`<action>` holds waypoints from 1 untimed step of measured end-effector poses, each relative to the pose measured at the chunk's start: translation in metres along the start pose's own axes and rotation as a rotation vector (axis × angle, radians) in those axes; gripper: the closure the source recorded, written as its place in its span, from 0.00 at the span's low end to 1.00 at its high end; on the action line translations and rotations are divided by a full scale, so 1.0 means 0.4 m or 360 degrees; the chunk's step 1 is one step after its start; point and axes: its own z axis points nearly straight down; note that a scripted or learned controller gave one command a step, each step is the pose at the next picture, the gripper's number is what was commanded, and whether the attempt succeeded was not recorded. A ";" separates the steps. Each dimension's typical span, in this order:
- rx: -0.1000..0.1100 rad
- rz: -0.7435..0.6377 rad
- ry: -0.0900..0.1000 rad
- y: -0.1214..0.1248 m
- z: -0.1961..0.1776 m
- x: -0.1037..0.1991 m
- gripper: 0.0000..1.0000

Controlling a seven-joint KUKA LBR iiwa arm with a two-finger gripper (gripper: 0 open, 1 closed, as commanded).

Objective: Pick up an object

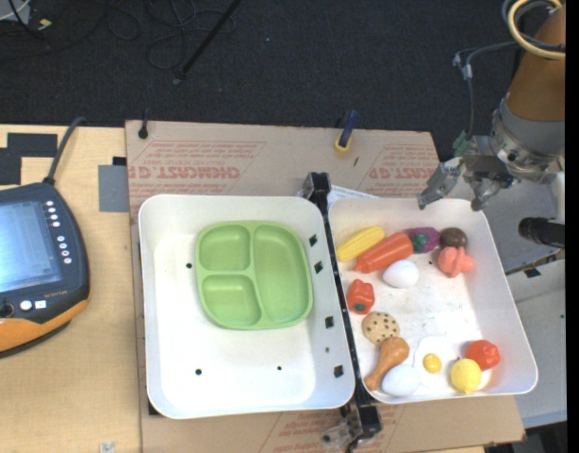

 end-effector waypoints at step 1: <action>-0.0017 -0.0002 -0.0003 0.004 -0.017 0.000 0.00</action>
